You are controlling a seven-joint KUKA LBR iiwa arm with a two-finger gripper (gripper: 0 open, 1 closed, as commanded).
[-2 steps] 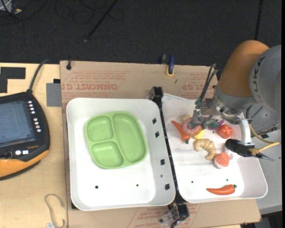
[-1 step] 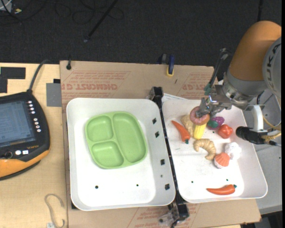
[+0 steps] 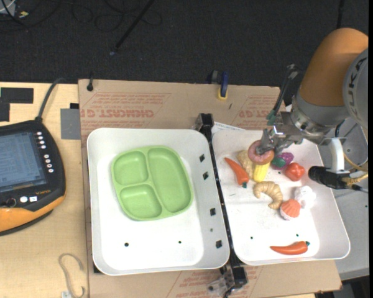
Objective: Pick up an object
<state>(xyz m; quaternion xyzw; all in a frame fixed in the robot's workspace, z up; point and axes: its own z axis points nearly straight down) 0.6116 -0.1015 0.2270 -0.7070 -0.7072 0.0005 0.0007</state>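
Observation:
The right bin (image 3: 333,225) holds a cluster of toy foods. My gripper (image 3: 268,143) hangs low over the bin's upper middle, right at a pink donut (image 3: 260,153). The donut sits just under the gripper's tip, above a yellow corn piece (image 3: 261,170). An orange carrot (image 3: 237,171) lies to the left of them. A tan croissant (image 3: 270,192) lies below. A red tomato (image 3: 294,171) and a purple piece (image 3: 285,158) sit to the right. Whether the donut is gripped is hidden by the gripper body.
A pink shell-like toy (image 3: 291,210) and a white piece (image 3: 306,195) lie lower right, a red chili (image 3: 290,248) near the front edge. The left bin (image 3: 102,234) bears a green divided plate (image 3: 152,182). A teach pendant (image 3: 18,172) rests at far left.

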